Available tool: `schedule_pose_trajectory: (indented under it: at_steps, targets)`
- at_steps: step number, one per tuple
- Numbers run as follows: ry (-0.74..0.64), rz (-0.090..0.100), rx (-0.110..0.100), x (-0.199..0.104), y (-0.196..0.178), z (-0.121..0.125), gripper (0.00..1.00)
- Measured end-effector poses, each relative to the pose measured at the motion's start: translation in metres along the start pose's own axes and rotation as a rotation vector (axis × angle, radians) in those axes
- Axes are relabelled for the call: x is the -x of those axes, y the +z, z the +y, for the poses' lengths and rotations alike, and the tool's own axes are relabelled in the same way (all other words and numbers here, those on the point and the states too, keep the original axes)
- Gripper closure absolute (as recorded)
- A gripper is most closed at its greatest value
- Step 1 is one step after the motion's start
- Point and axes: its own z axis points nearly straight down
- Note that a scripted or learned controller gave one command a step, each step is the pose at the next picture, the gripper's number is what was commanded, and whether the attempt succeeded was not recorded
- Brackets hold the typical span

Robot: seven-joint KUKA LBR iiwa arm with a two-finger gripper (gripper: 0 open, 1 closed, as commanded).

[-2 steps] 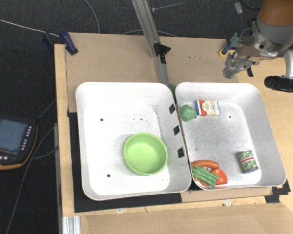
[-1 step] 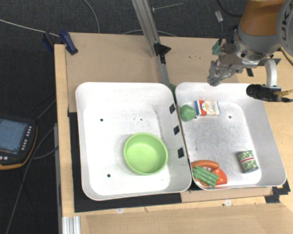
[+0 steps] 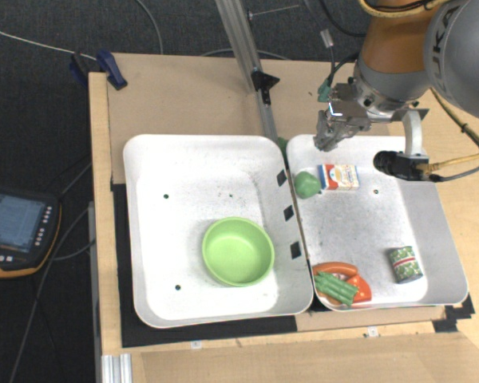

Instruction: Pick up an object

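Note:
My gripper (image 3: 329, 138) hangs over the far left part of the right bin (image 3: 431, 238), its fingers pointing down. Just below it lie a small white and red carton (image 3: 338, 177) and a green ball (image 3: 306, 184) against the bin's left wall. A green can (image 3: 405, 263) lies near the bin's right front. A red and green toy vegetable piece (image 3: 342, 284) rests at the front edge. I see nothing between the fingers.
The left bin (image 3: 168, 214) holds a light green bowl (image 3: 238, 250) near its front right. A metal pole (image 3: 243, 46) slants up behind the bins. A black camera unit (image 3: 403, 164) juts from the arm over the right bin. A handheld pendant (image 3: 16, 230) lies far left.

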Motion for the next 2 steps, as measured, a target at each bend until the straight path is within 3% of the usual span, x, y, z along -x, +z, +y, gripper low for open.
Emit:
schedule_pose_trajectory:
  at_steps: [2]
  targets:
    - [-0.001, 0.0, 0.0, -0.098, 0.018, -0.003, 1.0]
